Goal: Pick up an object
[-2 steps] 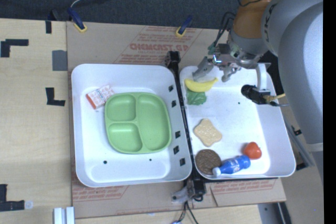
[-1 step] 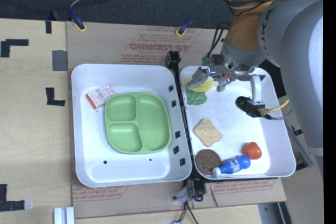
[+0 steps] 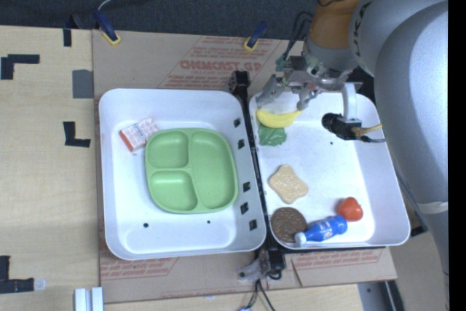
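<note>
The pincer point(image 3: 291, 95) hangs just above the banana point(image 3: 279, 117) at eleven o'clock in the right bin point(image 3: 378, 229); I cannot tell its state. The banana looks like a light, smooth, stiff plastic toy, best gripped across its narrow middle.

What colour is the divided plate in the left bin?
Light green. The divided plate shows plainly in the camera view, lying in the left bin.
</note>
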You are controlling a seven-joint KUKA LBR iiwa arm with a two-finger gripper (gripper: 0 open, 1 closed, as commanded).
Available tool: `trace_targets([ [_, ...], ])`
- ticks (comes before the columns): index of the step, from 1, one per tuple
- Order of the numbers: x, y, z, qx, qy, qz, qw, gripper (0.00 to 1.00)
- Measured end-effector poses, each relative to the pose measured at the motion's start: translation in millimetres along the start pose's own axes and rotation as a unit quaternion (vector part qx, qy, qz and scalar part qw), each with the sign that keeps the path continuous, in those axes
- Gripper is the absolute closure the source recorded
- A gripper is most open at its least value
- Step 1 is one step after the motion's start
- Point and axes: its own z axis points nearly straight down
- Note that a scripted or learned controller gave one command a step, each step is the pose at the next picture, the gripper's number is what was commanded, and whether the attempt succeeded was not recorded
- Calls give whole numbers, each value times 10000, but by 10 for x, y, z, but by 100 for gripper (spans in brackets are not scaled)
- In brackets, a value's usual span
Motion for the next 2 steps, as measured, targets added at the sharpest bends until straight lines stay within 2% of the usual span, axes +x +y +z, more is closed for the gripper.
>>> trace_targets([
  [1,128,-85,17,3,-1,10,10000,0],
  [2,54,-278,17,0,-5,7,10000,0],
])
